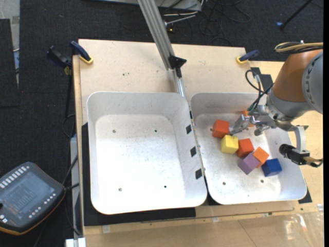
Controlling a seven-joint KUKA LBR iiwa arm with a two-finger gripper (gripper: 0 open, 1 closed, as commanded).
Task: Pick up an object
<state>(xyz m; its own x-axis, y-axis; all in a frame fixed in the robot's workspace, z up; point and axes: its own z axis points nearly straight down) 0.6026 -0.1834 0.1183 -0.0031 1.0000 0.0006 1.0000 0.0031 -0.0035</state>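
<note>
Blocks (245, 148) clustered beneath claw (249, 124), its fingertips hard to make out.

Even, bright overhead light; the white bins (139, 153) look slightly washed out, shadows stay soft, and focus is mildly grainy throughout.

Arm (300, 84) reaching from right; tool (248, 126) low, fingers spread

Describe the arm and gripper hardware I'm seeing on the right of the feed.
The arm has a rounded orange band above grey wrist housing. Black cables loop along its near side, and a yellowish cable arcs over the top. The gripper is small, bare silvery metal with thin fingers. A white bracket with a black fitting hangs below the wrist.
</note>
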